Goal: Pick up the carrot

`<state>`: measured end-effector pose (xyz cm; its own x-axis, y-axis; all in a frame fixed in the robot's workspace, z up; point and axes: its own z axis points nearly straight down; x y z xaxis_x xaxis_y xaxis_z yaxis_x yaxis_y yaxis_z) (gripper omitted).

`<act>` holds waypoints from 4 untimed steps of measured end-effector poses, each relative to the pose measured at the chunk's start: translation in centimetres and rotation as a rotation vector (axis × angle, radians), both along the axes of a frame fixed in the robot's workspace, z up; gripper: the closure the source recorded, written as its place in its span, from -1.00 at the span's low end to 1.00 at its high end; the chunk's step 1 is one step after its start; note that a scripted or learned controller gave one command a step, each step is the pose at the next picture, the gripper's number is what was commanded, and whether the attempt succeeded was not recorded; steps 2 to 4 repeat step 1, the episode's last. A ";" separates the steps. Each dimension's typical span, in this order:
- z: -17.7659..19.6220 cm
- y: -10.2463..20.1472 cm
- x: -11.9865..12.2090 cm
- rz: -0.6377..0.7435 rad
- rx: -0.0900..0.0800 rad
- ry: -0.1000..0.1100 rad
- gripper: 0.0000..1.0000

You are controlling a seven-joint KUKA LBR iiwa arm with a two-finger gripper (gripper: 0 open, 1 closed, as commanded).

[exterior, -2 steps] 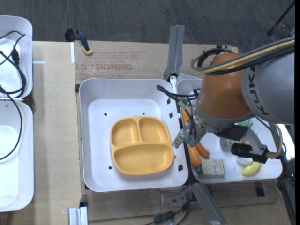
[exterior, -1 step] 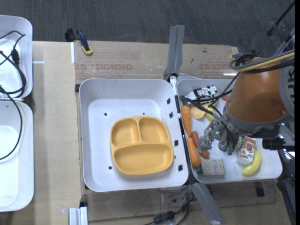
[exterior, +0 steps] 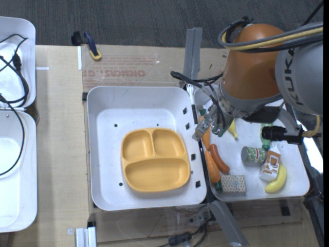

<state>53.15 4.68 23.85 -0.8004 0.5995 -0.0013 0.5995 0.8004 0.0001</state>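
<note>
Orange against the white floor of the right bin [exterior: 295, 187], the carrot [exterior: 212, 168] lay hard by that bin's left wall, its long axis running near to far with a slight lean, the fatter end toward the near side. The gripper [exterior: 207, 127] hung just beyond the carrot's far end, low over the same left edge, so the carrot lay on its near side and a little right of it. The fingers looked parted by a modest gap with nothing between them, though wrist hardware cluttered the view and the gap was hard to read for sure. To my eye the coming move would turn on sliding toward the near side and dropping, with the jaws set across the carrot's length.

Crowding mattered here. A red sausage [exterior: 220, 159] lay just beside the carrot on its right, roughly parallel and possibly touching it, and a speckled sponge block [exterior: 233, 183] sat near the carrot's near end. The bin wall pressed in on the left. One finger would likely have to find room between carrot and sausage, the other between carrot and wall, which left little margin.

Farther right stood a small can [exterior: 252, 154], a carton [exterior: 270, 165] and a banana [exterior: 277, 179], well apart from the carrot. The left bin [exterior: 103, 138] held a yellow divided plate [exterior: 155, 159].
</note>
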 end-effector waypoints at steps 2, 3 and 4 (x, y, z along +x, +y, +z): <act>-1.0 -2.6 -4.3 0.014 0.000 0.002 1.00; -1.0 -2.6 -4.3 0.014 0.000 0.002 1.00; -1.0 -2.6 -4.3 0.014 0.000 0.002 1.00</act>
